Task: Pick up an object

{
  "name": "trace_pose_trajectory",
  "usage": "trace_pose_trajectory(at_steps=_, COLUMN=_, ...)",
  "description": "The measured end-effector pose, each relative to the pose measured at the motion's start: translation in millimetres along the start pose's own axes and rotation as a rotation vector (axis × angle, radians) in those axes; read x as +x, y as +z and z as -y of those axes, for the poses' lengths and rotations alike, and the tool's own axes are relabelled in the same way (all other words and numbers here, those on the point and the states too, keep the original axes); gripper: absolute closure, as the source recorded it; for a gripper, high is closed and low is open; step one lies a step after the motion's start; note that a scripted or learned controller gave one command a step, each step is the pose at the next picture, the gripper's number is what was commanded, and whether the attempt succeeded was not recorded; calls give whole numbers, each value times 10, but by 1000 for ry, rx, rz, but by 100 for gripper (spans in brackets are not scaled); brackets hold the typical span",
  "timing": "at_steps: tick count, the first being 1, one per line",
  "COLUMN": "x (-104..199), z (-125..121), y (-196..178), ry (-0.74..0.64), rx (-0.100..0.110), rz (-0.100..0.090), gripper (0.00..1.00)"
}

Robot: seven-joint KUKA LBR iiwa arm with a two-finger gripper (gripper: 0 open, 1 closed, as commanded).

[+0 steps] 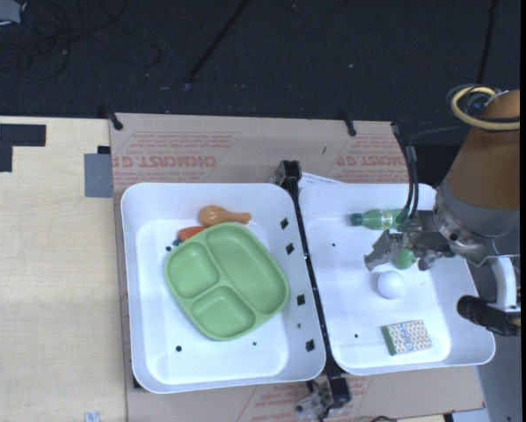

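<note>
My gripper [395, 253] hangs low over the right bin [351, 359], near its middle. A white ball [390, 285] lies just below it. A green plastic bottle [379, 218] lies on its side just above it, cap to the left. A small green patch [405, 256] shows right at the gripper's tip; I cannot tell what it is. A small patterned box [406, 336] sits near the bin's front edge. In the left bin [149, 359] a green divided plate [226, 280] lies tilted, with an orange drumstick-shaped toy [219, 215] and a red-orange piece [190, 232] at its far edge.
The grey arm with its orange band [492, 156] comes in from the right over the right bin's far corner. A black divider [303, 271] runs between the two bins. Brown cardboard [210, 148] lies under them, with a wooden bench top [43, 280] to the left.
</note>
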State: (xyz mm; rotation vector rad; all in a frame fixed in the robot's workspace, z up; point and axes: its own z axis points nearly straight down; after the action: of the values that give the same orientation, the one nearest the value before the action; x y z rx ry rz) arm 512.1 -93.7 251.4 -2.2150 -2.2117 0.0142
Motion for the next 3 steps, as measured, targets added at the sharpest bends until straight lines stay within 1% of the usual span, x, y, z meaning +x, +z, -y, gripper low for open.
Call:
trace_pose_trajectory(at_steps=1, x=-2, z=-21, y=-61, ry=-2, rx=-13, rz=2, gripper=0)
trace_pose_trajectory(at_steps=2, x=45, z=-76, y=394, ry=-2, rx=-7, rz=0, gripper=0)
trace_pose_trajectory(at_steps=3, x=-12, z=-48, y=855, ry=-1, rx=-6, rz=0, gripper=0)
